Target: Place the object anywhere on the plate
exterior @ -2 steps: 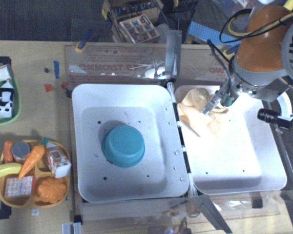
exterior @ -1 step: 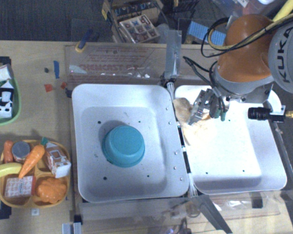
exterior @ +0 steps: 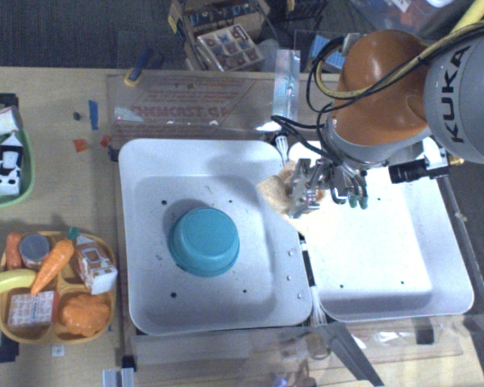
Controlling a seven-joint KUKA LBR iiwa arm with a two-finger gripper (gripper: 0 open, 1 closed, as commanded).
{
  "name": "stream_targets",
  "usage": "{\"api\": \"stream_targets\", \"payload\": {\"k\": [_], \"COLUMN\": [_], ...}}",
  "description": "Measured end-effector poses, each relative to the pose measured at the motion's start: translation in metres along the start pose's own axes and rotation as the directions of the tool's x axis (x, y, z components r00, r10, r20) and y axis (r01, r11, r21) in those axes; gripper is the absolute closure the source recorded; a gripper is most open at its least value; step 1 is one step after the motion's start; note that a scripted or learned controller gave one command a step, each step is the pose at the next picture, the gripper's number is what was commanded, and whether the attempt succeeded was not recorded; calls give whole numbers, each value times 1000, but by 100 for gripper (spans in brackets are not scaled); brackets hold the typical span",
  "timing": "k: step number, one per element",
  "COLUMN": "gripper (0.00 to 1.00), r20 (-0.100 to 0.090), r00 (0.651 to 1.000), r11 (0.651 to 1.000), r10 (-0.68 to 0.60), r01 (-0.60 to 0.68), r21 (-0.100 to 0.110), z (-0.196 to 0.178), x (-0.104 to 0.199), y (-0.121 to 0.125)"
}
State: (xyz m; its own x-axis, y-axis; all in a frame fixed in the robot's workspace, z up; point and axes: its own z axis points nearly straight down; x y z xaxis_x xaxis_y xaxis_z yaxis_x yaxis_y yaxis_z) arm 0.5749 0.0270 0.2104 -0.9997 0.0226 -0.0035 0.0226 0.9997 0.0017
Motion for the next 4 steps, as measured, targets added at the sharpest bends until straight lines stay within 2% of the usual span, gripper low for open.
{"api": "stream_targets", "payload": {"k": [1, 2, 3, 4], "gripper": [100, 100, 100, 0], "r20": [-4, -2, 1, 1], "r00": [1000, 1000, 1000, 1000], "r11": [1000, 1000, 1000, 1000], "r10": [-20, -21, -22, -22], "r01": [20, 21, 22, 22], "r21": [0, 0, -1, -1], "z": [-4, 1, -12, -12], "x": [27, 44, 65, 65], "y": [36, 85, 131, 130]}}
